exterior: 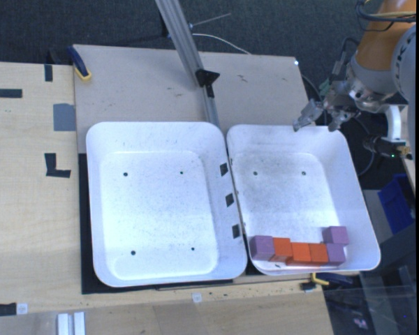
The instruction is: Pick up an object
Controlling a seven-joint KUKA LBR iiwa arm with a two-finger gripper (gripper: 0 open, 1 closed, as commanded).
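Observation:
Along the near wall of the right bin [349,180] lies a row of blocks: a purple block [262,246] at the left, orange blocks [300,251] in the middle, and two purple blocks [336,243] stacked at the right end. My gripper [320,118] hangs over the far right corner of that bin, well away from the blocks. Its two fingers stand apart with nothing between them.
The left bin [98,187] sits beside the right one, with black clips [230,199] along the shared rim. A slanted metal rail [185,40] crosses the board behind the bins. A blue and yellow clamp [79,64] lies at the far left of the board.

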